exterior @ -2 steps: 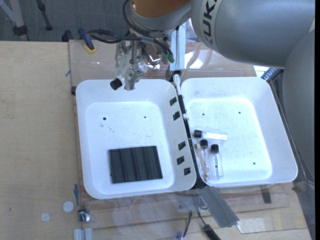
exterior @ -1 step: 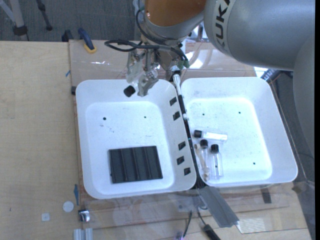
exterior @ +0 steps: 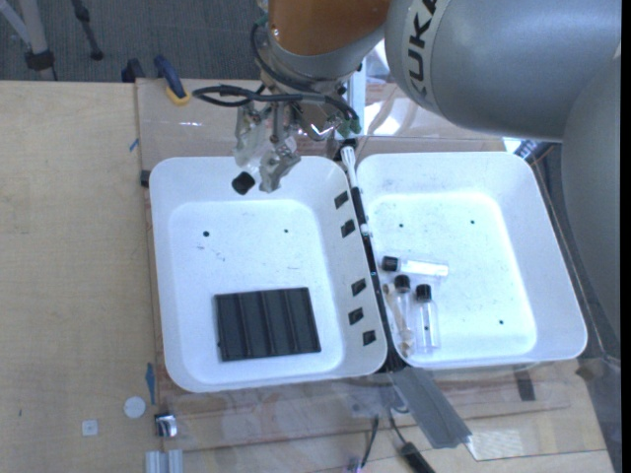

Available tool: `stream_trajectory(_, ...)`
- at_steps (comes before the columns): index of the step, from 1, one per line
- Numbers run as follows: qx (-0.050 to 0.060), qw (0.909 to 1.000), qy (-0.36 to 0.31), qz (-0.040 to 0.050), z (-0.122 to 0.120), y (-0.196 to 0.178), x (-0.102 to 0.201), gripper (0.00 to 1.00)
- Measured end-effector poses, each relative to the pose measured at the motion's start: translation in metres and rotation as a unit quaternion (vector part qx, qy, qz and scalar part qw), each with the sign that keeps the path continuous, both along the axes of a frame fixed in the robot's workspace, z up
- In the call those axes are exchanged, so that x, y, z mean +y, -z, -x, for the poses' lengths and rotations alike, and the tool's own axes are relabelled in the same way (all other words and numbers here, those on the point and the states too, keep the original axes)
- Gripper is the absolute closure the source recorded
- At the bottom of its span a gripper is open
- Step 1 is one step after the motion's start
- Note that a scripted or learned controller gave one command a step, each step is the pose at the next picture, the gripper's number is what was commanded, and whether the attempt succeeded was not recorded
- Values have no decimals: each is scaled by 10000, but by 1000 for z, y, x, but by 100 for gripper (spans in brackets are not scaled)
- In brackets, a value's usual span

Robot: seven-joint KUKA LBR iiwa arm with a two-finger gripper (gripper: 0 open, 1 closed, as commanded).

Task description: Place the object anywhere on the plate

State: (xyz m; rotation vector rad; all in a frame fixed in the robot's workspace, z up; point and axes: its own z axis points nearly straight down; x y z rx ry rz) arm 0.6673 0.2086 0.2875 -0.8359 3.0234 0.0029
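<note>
Jaws over rim of bin (exterior: 163,264) with plate (exterior: 267,323), gap impossible to tell, 3 vials (exterior: 425,313) in other bin (exterior: 552,264)

Glossy white plastic bins (exterior: 246,254), a matt black ribbed plate (exterior: 266,323), clear smooth vials (exterior: 426,315), pale wood bench (exterior: 69,264).

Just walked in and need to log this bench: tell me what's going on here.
The grey KUKA arm reaches in from the right, with its hand hovering over the far edge of the left bin. A black ribbed plate lies toward that bin's near side with nothing on it. Three small clear vials with black caps lie in the right bin, close to its left wall.
</note>
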Motion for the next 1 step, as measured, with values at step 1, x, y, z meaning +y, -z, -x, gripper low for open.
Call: stream_trajectory(1,-23,9998,-215,-8,0,-29,16,100)
